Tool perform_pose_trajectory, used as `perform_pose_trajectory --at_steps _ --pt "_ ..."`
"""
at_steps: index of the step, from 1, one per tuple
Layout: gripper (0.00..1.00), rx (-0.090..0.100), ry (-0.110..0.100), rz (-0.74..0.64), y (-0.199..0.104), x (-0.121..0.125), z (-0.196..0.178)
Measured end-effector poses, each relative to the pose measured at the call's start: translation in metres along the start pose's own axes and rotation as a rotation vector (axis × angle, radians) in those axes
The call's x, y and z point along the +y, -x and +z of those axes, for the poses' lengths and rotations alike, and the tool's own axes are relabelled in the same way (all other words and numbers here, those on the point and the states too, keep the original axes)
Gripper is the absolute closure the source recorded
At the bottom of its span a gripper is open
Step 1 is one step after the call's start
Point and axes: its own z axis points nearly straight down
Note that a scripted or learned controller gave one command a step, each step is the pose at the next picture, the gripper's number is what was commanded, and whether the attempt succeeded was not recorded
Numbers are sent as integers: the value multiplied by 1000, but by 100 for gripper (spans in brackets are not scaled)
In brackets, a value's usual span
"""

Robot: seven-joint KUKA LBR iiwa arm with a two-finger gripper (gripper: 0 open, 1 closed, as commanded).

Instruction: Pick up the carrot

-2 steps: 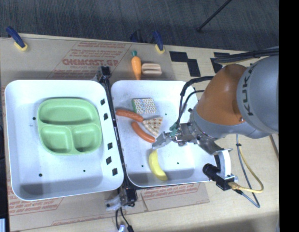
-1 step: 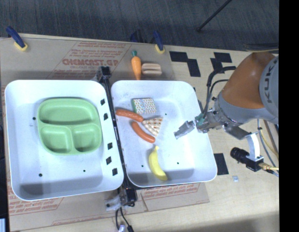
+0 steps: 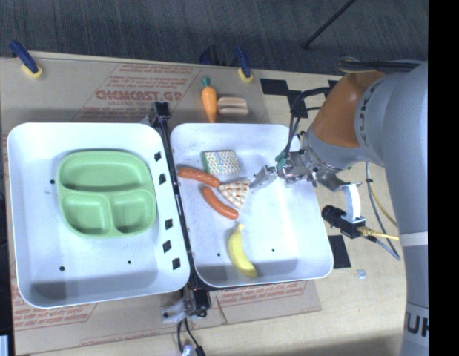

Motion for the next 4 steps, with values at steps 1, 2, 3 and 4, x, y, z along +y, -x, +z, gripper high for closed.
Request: perform_pose_trajectory --at_steps 1,2,3,4 --pt "0 -1 3 -70 -30 81 -67" --pt "0 -2 5 4 -11 13 30" --pt "0 -1 3 -37 -41 82 -52" --pt "0 0 1 199 4 78 38"
